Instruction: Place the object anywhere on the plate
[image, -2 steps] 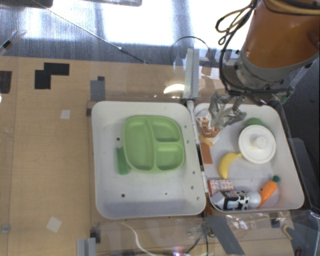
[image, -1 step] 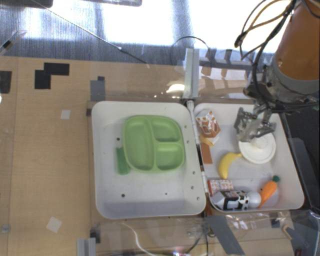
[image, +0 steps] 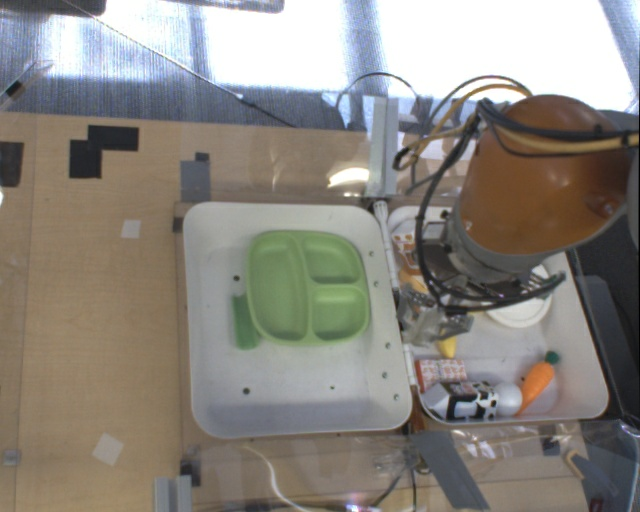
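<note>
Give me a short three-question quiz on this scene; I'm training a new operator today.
1. True or false: the green plate lies in the left bin.
2. Which bin is the end effector over? A) left B) right
3. Fill in: the orange toy lying in the right bin's near corner is a ____.

Key: 1 true. 2 B. 3 carrot.
</note>
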